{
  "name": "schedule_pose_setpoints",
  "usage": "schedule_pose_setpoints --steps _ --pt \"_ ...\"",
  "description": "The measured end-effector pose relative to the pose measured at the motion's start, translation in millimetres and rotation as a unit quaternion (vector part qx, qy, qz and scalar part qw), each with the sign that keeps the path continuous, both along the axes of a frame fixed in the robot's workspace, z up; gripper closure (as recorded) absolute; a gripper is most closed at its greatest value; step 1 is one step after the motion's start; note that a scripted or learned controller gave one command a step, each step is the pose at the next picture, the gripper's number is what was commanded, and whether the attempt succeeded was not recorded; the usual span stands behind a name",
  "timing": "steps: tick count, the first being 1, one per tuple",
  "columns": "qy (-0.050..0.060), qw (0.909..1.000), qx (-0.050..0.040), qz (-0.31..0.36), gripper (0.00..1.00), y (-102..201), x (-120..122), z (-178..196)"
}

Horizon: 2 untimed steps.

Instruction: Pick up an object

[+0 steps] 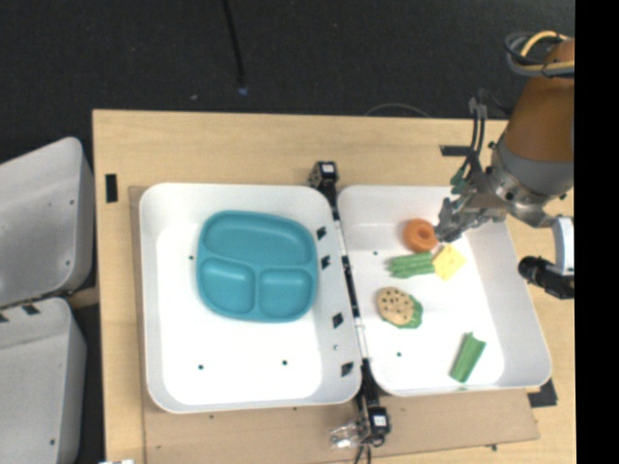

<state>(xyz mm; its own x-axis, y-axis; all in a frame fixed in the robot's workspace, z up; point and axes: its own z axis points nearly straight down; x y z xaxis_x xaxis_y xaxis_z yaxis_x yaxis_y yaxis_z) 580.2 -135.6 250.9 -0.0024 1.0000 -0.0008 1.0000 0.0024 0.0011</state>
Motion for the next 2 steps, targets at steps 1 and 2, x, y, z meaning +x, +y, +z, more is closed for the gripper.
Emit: schedule_pose_setpoints --steps 1,2 --pt "0.0 1.0 0.0004 0.001 1.0 51.9 -16.9 -6.8" --pt "-0.001 1.0 0.001 0.002 1.0 103.3 -17.2 1.6"
